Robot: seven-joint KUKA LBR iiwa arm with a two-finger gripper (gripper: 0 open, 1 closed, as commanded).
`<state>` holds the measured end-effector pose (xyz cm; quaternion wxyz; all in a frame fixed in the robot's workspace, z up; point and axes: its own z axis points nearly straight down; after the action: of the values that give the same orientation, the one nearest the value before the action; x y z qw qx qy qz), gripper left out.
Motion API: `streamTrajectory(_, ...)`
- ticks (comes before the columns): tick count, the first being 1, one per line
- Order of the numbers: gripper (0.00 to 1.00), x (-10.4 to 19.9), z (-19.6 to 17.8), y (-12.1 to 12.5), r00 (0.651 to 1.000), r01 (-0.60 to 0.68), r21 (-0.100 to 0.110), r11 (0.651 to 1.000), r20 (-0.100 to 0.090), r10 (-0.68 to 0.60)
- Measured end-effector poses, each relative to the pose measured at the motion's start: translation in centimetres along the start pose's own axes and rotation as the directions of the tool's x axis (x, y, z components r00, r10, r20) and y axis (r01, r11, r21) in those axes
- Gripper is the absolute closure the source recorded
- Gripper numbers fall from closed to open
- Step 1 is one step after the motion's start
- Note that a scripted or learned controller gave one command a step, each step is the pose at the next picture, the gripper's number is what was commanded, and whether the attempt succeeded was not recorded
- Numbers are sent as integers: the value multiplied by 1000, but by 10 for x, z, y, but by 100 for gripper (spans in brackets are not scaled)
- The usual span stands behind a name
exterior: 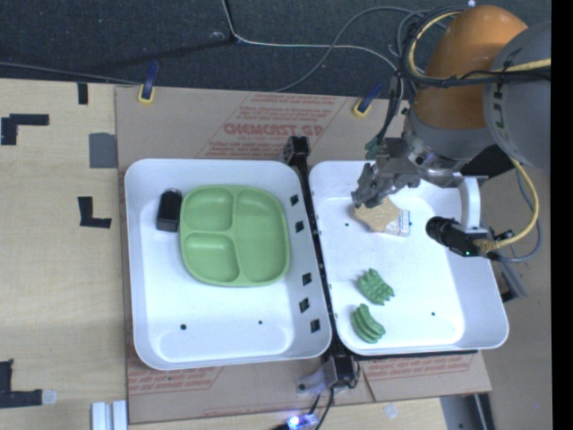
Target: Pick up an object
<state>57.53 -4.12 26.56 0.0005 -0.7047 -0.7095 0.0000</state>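
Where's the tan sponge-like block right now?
In the camera view the tan block lies in the upper left part of the right bin, directly under the gripper, well above the two green pieces.

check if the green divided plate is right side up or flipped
Right side up: the green plate shows its three hollow compartments facing up in the left bin.

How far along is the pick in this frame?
Done: the gripper has reached the right bin, right at the tan sponge-like block. In hand: nothing clearly held; the block appears to rest on the bin floor. Left: grasping and lifting. Two green pieces lie untouched.
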Motion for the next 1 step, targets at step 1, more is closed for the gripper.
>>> streamTrajectory(1,100,55,-1,4,1000,-1,1,1000,1,1)
